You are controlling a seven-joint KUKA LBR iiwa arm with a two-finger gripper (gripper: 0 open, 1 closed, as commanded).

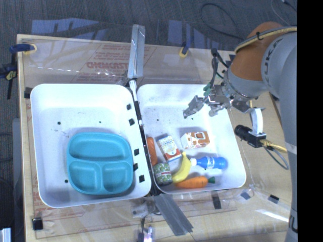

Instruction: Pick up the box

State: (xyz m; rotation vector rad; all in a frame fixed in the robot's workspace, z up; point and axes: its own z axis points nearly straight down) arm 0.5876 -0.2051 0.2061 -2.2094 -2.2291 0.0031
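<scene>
Currently box [195,140] is white w/ orange-brown print, lying flat; tool [200,108] above it, fingers spread, nothing held.

Both bins [81,92] are white. The tray [101,163] in the left bin is turquoise. In the right bin, the box [195,140] is white with orange-brown print, the carton [168,147] white and red, the banana [182,169] yellow, the carrot [192,183] orange, the bottle [209,163] blue and white, the can [162,173] green. The arm [275,59] is grey with an orange band.

Glossy white plastic bins [45,150] – printed paper box [195,139] – matt plastic tray [101,161]
</scene>
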